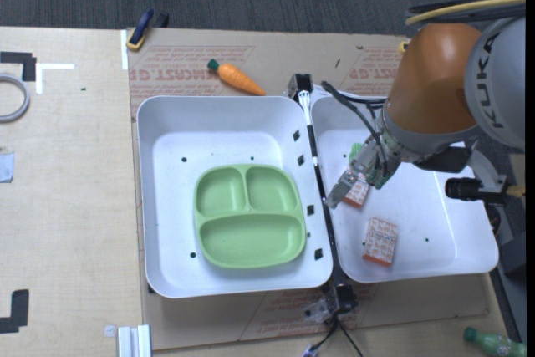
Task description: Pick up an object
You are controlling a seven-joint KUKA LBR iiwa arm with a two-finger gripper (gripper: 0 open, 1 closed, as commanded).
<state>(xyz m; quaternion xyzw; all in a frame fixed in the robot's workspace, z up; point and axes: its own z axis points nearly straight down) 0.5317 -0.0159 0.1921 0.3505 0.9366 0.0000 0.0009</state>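
Gripper (pixel 349 190) low in right bin (pixel 435 259), near the wall shared with the left bin (pixel 159 180); cannot tell its opening or hold. Small carton (pixel 358 193) touching the tip. Second carton (pixel 380 242) just beside, nearer the bin's front. Green plate (pixel 248 216) in left bin. Carrot (pixel 236 77) behind left bin.

Grey KUKA arm (pixel 501 79), orange wrist band (pixel 435 79), black cables.

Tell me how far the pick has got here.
Done: the hand is down in the right bin, over a small carton. In hand: nothing visibly lifted; grip unclear. Left: lift an object; a second carton lies free nearby.
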